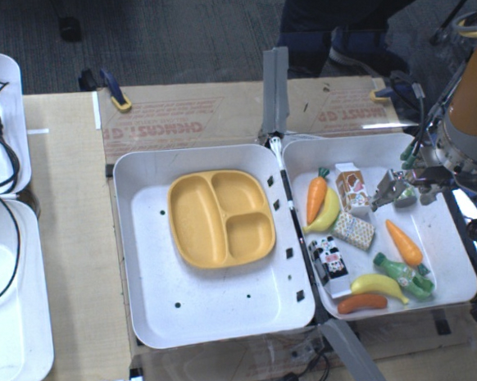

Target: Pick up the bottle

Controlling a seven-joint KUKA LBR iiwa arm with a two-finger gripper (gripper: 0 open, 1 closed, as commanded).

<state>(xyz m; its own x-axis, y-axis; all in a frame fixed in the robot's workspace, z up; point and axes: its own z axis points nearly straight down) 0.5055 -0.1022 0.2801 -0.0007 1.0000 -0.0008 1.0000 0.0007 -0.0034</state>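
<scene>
Bottle (pixel 404 274) flat in right bin, cap toward upper left; pincer (pixel 396 191) spread, holding nothing.

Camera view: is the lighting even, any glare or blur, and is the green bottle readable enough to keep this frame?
In the camera view, lighting is soft and even, shadows faint; the right bin's white floor runs bright, with a glary patch at its right rim. The green bottle is small but distinct, partly behind a yellow banana. The gripper looks slightly soft. The yellow tray is crisp.
</scene>
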